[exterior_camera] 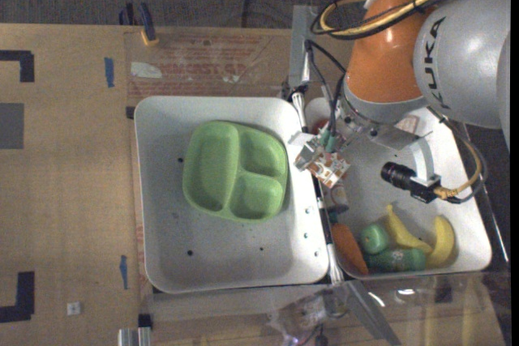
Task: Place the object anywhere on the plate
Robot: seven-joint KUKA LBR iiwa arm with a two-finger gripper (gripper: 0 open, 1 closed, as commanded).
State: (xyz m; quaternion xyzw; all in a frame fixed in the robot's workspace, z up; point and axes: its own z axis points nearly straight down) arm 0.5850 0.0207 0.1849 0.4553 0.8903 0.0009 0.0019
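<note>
A small carton (328,168) with a printed red-and-white face sits right under the gripper (323,151), at the divide between the two white bins. Its long axis runs on a slant, from upper left down toward lower right, and its pale, silvery end points toward the left bin. It lies just past the plate's right rim, over the inner edge of the right bin (470,247). The carton is tucked directly below the wrist hardware, so close that I cannot tell whether the fingers are spread or pinching it; the arm (438,44) covers that part.

The plate (236,171) is green, smooth plastic with rounded corners, split into three compartments, one long one on the left and two smaller ones on the right. It rests in the upper middle of the left bin (162,239), a shallow white tray with a few small dark holes in its floor.

In the right bin's lower corner lies a cluster of glossy toy food: two yellow bananas (422,235), a green apple (374,238), an orange carrot (349,248) along the inner wall. A wooden bench (65,174) carries both bins.
</note>
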